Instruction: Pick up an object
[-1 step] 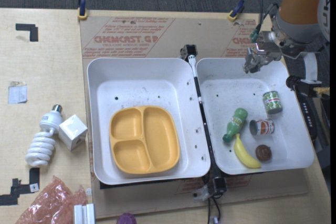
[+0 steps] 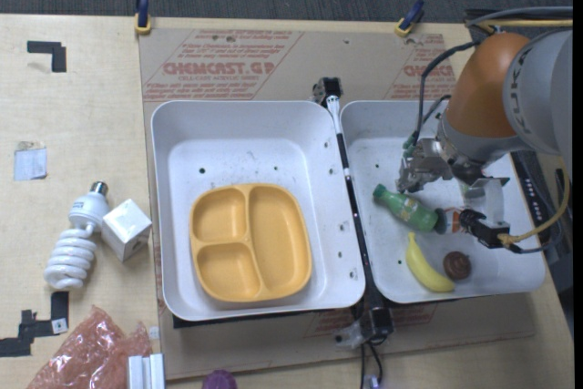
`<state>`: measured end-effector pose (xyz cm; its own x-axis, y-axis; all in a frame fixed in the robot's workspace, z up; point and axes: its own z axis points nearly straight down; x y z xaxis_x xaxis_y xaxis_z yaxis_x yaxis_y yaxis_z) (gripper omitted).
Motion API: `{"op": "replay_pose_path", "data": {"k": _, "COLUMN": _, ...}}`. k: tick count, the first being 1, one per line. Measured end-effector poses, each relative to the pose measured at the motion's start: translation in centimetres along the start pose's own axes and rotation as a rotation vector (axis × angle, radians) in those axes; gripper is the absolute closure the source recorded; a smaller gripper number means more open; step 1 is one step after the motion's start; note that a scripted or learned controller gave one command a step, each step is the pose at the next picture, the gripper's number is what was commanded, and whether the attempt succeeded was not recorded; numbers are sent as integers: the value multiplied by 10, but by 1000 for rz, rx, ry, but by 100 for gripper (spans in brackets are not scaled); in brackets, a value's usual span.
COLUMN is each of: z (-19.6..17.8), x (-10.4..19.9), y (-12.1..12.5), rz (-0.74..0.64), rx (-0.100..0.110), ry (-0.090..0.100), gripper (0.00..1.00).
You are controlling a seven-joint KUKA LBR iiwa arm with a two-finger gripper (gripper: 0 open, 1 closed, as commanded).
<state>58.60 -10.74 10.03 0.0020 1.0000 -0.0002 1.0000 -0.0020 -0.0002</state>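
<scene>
While the gripper [image 2: 412,182] hung over the right bin [image 2: 378,137], its grip unreadable from above, a green bottle [image 2: 406,207] lay just beneath, near a banana [image 2: 426,267] and brown ball [image 2: 456,265].

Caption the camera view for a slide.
End effector poised over green bottle in right bin, beside banana; yellow divided plate in left bin.

Pincer [image 2: 413,180] low, arm [image 2: 510,96] bent
</scene>
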Motion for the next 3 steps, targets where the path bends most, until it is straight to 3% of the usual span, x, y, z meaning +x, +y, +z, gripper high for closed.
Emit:
{"op": "replay_pose_path", "data": {"k": 1, "z": 8, "x": 15, "y": -65, "rz": 0, "rx": 0, "ry": 0, "gripper": 0}}
{"op": "replay_pose_path", "data": {"k": 2, "z": -2, "x": 14, "y": -64, "rz": 3, "rx": -3, "ry": 0, "gripper": 100}}
{"op": "replay_pose_path", "data": {"k": 3, "z": -15, "x": -72, "y": -45, "rz": -2, "rx": -2, "ry": 1, "gripper": 100}}
